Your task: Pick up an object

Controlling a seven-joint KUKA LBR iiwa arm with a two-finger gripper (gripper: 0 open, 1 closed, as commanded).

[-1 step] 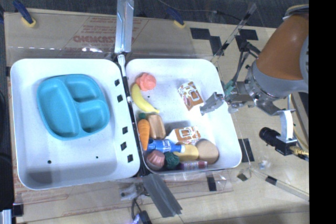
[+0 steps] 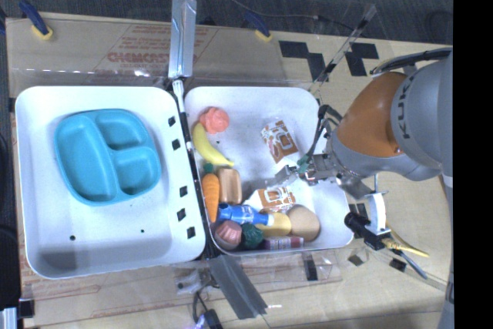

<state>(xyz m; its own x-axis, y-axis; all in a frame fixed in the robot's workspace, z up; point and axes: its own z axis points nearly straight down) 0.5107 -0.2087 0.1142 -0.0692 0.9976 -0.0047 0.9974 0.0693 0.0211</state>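
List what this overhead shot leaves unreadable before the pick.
- Gripper, camera view: small and blurred over the right white bin; open or shut cannot be told.
- Dark red round toy: partly covered by the blue bottle.
- Grey arm: cut off at the right.
- Patterned snack packet: print too small.

Glossy blue plastic tray, smooth white bins

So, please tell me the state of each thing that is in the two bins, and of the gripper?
blue tray: upright, lying flat in left bin
banana: lying in right bin
carrot: lying by divider
gripper: above right bin, holding nothing visible
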